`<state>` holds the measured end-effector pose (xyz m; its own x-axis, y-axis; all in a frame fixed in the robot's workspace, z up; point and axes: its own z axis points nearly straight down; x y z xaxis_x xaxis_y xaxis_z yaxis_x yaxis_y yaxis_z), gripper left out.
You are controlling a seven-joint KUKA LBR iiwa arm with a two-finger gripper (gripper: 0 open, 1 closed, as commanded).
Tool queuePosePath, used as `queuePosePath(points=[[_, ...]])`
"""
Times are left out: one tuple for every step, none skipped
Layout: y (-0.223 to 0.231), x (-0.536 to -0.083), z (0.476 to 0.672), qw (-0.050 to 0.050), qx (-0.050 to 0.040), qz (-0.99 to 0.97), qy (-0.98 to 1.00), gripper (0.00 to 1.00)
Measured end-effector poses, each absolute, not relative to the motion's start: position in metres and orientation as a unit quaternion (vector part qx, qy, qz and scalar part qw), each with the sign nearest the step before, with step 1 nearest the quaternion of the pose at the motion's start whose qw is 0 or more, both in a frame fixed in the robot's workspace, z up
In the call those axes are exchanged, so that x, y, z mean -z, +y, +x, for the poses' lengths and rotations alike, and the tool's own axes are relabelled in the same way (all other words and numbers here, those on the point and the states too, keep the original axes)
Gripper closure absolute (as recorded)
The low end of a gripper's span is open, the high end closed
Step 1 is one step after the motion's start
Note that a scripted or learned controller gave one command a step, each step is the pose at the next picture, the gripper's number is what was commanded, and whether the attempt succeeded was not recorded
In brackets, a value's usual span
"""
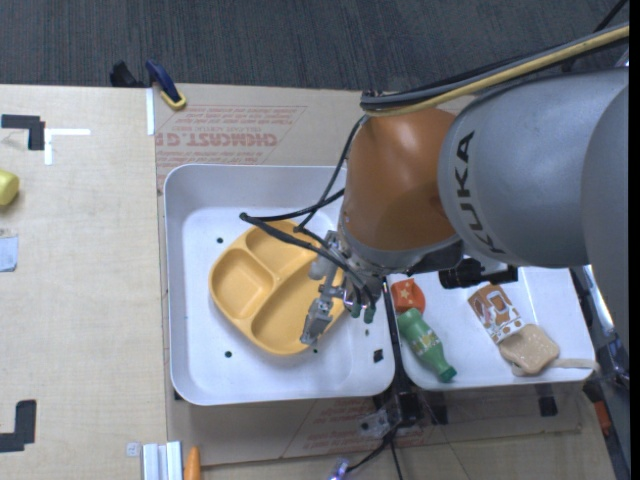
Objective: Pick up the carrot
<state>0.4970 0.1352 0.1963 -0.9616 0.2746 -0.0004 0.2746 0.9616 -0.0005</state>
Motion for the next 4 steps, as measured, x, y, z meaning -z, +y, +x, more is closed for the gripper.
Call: queuePosePath(points=[[0.104,-0.105,0.532,0.006,-0.0025,0.114,0.993,0.0],[0.104,-0.112,0.531,0.005,-0.0016,0.113,0.994,1.0],[0.084,-0.192,0.544,0.001,0.0007,0.268,0.963,1.0],[0.148,-0.195,0.533,0.001,0.0008,0.342,0.94,1.0]])
